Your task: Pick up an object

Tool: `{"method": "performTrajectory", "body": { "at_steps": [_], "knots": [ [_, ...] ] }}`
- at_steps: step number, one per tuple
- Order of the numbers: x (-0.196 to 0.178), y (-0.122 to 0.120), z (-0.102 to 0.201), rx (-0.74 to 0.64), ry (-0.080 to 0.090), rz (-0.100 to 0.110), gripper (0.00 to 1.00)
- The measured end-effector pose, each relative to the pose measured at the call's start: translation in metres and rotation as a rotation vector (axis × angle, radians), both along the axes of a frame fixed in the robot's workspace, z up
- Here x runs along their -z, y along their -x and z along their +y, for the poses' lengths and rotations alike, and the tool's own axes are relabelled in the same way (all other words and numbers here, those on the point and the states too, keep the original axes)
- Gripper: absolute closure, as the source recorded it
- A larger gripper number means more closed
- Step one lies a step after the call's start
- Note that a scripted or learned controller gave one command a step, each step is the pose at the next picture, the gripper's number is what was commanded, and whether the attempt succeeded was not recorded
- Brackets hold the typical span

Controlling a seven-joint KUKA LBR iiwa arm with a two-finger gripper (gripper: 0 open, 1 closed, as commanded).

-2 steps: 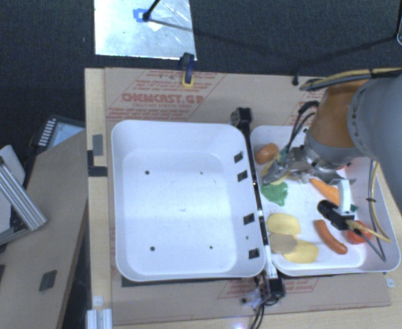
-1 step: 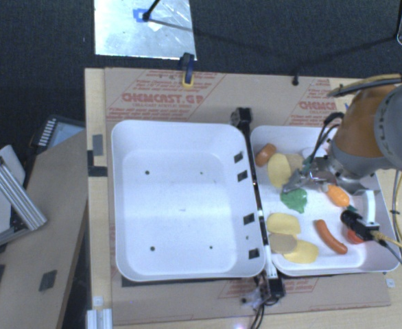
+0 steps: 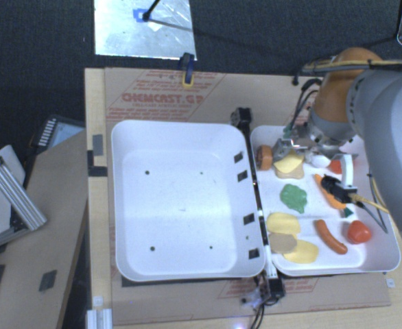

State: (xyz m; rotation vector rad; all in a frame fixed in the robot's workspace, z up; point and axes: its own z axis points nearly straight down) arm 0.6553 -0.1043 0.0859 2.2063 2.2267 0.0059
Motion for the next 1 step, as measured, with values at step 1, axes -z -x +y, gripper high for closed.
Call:
{"method": "performTrajectory", "body": {
  "at_steps": [1],
  "knots": [
    [-0.0111,0.0018,-0.0015,0.002,-0.001,0.000,1.00]
  ]
}}
